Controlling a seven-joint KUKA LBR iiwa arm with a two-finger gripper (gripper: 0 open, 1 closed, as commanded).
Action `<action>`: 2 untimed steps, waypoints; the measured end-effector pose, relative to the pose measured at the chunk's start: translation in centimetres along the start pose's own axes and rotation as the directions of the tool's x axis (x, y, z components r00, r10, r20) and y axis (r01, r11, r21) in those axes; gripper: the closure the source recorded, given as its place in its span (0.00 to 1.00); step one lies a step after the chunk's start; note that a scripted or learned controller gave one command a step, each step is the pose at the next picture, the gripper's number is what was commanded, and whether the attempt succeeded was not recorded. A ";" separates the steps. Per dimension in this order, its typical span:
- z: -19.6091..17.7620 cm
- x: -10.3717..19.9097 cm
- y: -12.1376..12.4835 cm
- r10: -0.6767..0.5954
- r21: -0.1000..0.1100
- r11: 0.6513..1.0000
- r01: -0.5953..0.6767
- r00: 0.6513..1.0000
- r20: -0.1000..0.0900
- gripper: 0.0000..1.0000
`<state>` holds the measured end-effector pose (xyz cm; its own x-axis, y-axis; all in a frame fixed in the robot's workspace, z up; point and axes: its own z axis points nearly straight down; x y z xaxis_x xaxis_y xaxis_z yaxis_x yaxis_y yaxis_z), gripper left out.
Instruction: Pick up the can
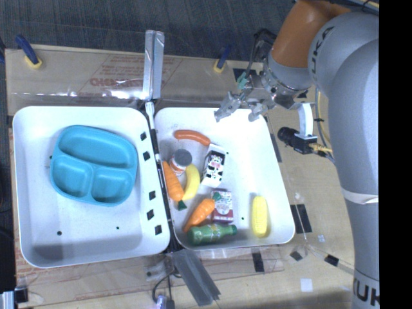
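The can stands upright in the right bin, left of centre, showing a grey lid and an orange label. It touches a carrot and a banana. My gripper hangs over the bin's back rim, up and to the right of the can and well apart from it. Its fingers are spread open with nothing between them.
Around the can lie a sausage, a cow-print carton, a red packet, a second carrot, a green bottle and a corn cob. A blue divided tray sits in the left bin.
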<state>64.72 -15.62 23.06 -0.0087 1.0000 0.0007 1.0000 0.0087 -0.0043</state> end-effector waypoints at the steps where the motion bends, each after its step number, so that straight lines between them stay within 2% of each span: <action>1: 9.1 4.3 1.0 0.019 0.000 1.000 -0.019 1.000 0.000 0.00; 2: 13.9 1.0 1.0 -0.019 -0.001 1.000 0.019 1.000 0.000 0.00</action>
<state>65.67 -14.61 9.19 -0.0276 0.9996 0.0010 0.9996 0.0276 -0.0034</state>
